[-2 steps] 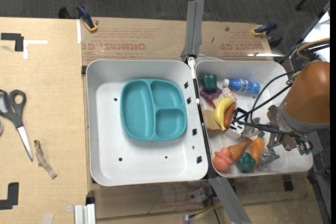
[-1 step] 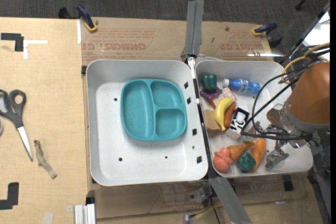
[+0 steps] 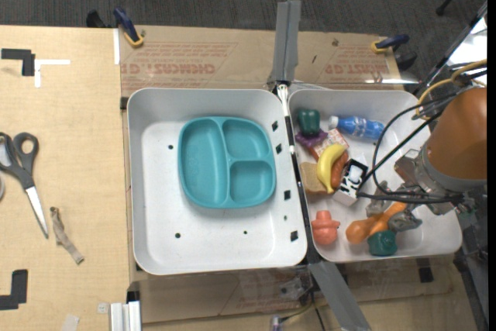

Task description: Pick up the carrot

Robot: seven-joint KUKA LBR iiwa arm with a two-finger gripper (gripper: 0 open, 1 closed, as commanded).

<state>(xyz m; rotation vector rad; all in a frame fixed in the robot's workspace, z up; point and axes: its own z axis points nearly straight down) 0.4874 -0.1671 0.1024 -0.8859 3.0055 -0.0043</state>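
Carrot (image 3: 375,222) lying in the right bin (image 3: 434,243), down toward five o'clock of that bin's floor, slanted with the thin end up toward two o'clock and the fat orange end toward eight. Touching or nearly touching a teal lump (image 3: 381,243) at its six o'clock; a pink toy (image 3: 325,229) just beside at nine o'clock; banana (image 3: 332,164) and a black-and-white box (image 3: 353,176) farther off at eleven.

Probably a plastic play carrot: light, stiff, smooth and a bit slippery, tapered so likely to squirt out of a pinch near the tip. Best taken across the thicker middle, square to its length, away from the teal lump.

Tool (image 3: 403,215) low over the same bin, right at the carrot's thin end, at about two o'clock of the carrot's middle, seemingly touching or overlapping it. Grey metal parts and dark cables crowding that spot; open or closed impossible to tell, and no clear sign of the carrot between anything. Left bin (image 3: 147,167) with the teal plate (image 3: 228,162) well apart at nine o'clock.
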